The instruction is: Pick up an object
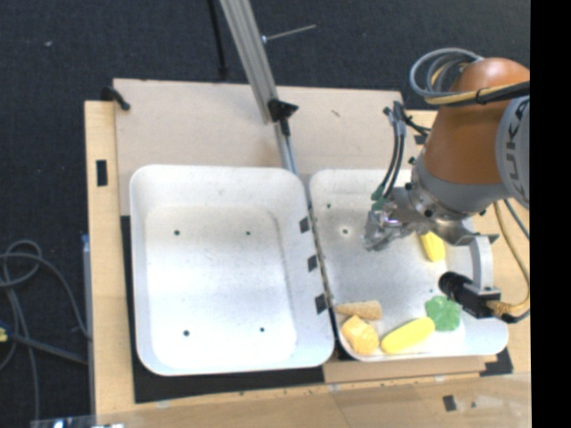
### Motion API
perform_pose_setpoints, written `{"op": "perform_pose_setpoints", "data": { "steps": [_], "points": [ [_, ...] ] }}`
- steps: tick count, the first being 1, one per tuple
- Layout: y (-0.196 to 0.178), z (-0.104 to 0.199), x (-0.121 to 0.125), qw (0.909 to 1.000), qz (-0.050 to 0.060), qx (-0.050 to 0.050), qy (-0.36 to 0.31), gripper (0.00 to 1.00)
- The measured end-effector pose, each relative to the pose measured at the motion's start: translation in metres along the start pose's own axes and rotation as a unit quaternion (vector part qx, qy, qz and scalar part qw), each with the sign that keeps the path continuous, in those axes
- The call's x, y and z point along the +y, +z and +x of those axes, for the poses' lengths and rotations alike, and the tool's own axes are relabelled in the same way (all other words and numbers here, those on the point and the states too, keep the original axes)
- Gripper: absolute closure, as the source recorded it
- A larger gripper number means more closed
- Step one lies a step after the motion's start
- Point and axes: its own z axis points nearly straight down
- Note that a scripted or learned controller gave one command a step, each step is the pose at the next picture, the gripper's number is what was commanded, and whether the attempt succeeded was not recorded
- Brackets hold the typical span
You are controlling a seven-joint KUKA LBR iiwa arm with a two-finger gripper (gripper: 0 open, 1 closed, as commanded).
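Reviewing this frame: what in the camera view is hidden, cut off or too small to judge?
- Pincer: small and dark against the right bin; camera view cannot settle its state or whether it holds anything.
- Small yellow piece: partly covered by the arm.
- Green item: overlapped by a black part; shape unclear.
- Arm's base: cut off at the right.

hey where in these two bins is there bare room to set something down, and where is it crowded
Most room: the left bin, its white floor bare from wall to wall. In the right bin, a bare strip runs between the divider and the gripper. Crowded: its near edge, where the tan piece, yellow block, yellow oblong and green item cluster.
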Motion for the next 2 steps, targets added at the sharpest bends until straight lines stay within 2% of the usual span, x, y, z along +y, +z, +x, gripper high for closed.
{"op": "perform_pose_setpoints", "data": {
  "steps": [1, 2],
  "points": [
    [0.018, 0.055, -0.003, 1.0000, 0.001, 0.000, 0.000, 1.00],
    [0.014, 0.106, -0.005, 1.0000, 0.000, 0.000, 0.000, 1.00]
  ]
}}
